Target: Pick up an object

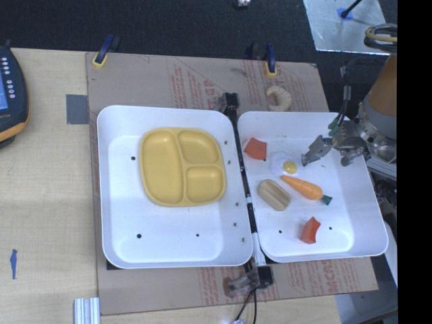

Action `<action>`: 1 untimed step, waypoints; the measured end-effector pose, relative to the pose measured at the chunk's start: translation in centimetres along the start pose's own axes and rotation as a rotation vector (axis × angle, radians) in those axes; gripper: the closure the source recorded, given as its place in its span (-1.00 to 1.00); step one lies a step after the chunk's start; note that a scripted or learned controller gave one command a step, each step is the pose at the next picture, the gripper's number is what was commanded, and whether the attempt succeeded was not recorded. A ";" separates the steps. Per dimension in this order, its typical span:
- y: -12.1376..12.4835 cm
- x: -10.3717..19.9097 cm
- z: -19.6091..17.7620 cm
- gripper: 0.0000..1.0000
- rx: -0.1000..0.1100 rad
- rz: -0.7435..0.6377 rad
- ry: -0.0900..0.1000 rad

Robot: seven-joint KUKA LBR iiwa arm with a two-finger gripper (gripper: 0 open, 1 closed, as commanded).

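White plastic bins, two of them, sit side by side on the bench. The left bin (115,241) has one yellow tray (182,165) with three compartments. The right bin (364,245) has five small things: one carrot (303,187), one bun (274,194), two red pieces (255,148) (310,229), and one fried egg (286,164).

The gripper (327,147) hovers over the upper right part of the right bin, with nothing between its fingers, and they look spread apart. The carrot and the egg lie near it, just to its lower left.

I judge the step is the approach, so no grasp is made yet. The next move calls for choosing one thing, probably the carrot, lining up above it and going down straight, with the fingers across its narrow side.
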State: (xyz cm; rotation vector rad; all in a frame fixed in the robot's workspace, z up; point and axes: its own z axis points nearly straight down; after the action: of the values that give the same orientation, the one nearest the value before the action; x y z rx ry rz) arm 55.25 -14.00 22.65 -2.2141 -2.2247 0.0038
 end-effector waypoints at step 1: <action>-1.2 4.0 13.8 -1.00 -0.001 -0.002 0.001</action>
State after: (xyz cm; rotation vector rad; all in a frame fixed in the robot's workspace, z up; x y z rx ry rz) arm 53.96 -9.98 8.84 -2.2118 -2.2269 0.0011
